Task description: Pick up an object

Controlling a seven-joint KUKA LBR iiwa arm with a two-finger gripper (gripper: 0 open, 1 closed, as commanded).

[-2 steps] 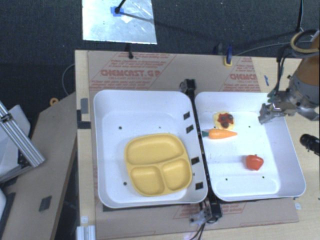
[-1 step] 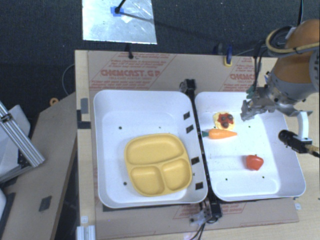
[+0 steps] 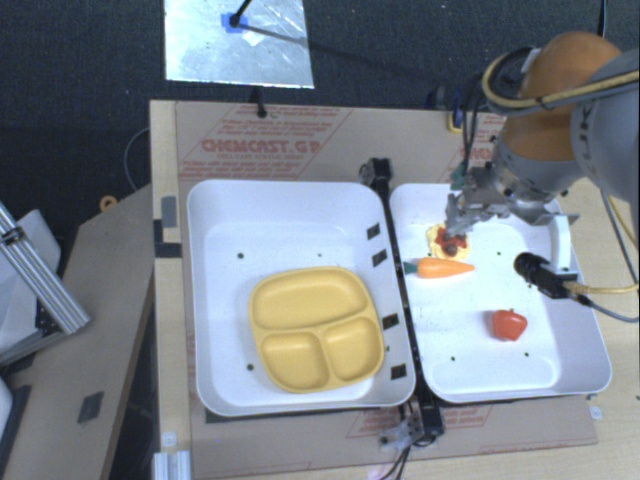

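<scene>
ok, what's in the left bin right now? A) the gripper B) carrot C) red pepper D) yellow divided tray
D: the yellow divided tray lies in the left bin; the carrot and red pepper are in the right bin, under the gripper.

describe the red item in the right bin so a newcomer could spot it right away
Take the right-hand white bin. In its lower right part lies a small red pepper-like toy, alone on bare floor. Its neighbours, the orange carrot and a yellow-red piece, lie further up by the gripper.
</scene>
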